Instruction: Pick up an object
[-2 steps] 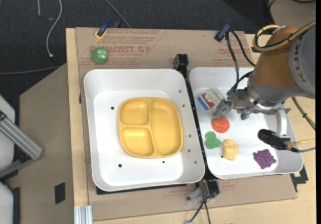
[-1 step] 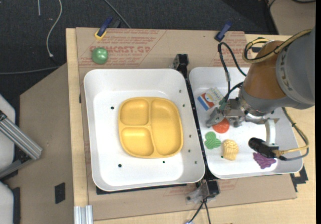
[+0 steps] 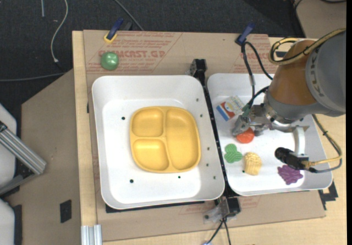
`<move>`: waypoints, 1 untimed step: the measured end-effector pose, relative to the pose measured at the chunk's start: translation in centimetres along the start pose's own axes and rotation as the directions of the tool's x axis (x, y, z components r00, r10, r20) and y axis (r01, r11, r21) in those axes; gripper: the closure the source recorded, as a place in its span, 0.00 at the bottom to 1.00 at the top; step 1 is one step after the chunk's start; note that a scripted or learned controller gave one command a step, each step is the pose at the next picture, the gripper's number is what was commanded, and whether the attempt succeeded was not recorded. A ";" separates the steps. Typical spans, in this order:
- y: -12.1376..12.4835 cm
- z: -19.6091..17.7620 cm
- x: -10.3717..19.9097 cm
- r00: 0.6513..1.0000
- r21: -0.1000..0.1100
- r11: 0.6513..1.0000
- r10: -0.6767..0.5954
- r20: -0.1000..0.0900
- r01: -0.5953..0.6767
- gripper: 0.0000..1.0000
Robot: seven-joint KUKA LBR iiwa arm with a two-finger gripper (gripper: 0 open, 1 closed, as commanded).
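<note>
My gripper reaches down into the right bin, near its left-middle. A small red-orange object lies right under and against the gripper's tip; whether it is gripped cannot be told. Below it sit a green toy and a yellow corn-like piece. A purple grape bunch lies at the bin's front right. A white packet with blue and red print rests just left of the gripper.
The left bin holds a yellow divided plate. A green ball sits on the cardboard behind the left bin. The arm's grey and orange body covers the right bin's back right.
</note>
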State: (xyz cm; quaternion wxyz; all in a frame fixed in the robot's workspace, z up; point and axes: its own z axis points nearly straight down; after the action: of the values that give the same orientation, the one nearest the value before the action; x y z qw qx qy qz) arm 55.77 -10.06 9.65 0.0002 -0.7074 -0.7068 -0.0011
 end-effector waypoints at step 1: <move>-0.6 -6.1 -0.1 1.000 -0.005 1.000 -0.001 0.003 0.001 1.00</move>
State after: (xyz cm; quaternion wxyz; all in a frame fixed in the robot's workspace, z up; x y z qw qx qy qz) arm 55.19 -10.14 15.76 -0.0025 -0.7069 -0.7073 -0.0019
